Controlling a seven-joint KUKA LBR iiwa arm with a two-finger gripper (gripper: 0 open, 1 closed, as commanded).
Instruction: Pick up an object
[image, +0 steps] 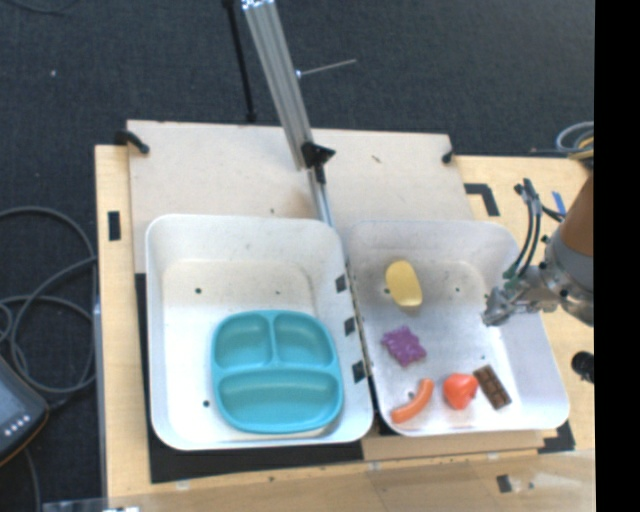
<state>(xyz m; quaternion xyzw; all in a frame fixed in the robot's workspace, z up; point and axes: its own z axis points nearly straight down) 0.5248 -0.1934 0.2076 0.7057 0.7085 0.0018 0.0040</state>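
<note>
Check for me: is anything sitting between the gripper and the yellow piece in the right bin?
Nothing visible blocks it. The gripper is over the right bin's right side, and the yellow piece lies to its left across bare bin floor. The purple piece sits lower in the view, off that line.

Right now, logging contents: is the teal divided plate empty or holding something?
Empty. The teal divided plate in the left bin shows bare compartments.

teal divided plate in left bin
</note>
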